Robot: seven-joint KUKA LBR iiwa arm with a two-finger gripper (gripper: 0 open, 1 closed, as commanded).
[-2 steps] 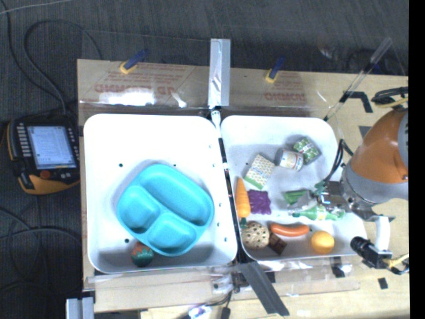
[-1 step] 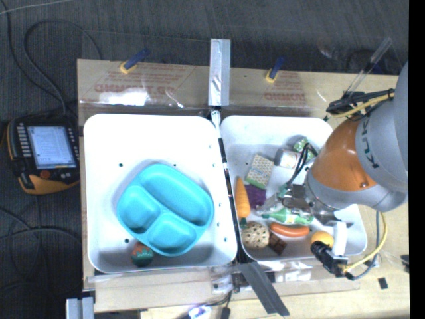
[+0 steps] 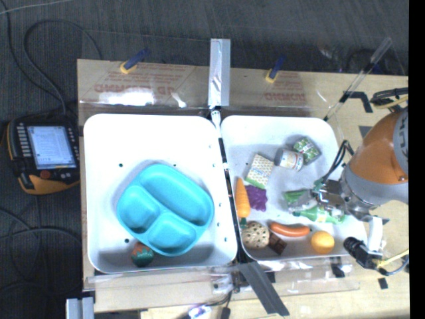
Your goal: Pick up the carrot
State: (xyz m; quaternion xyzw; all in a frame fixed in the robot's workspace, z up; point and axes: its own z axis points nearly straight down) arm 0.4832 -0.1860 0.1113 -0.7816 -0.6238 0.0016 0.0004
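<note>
While arm reaches in from right:
Writing: none legible on the packets.
Carrot (image 3: 242, 198): against left wall of right bin (image 3: 332, 133), long axis running front to back along that wall.
Gripper (image 3: 323, 201): near bin's right side, well apart from carrot; finger state cannot be told.

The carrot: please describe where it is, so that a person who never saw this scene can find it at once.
Look in the right white bin, along its left wall next to the divider. The carrot lies there lengthwise against that wall, with a purple toy just to its right and a speckled round cookie below it. It is the only slim, tapered orange piece; the other orange item, a ball, is round.
</note>
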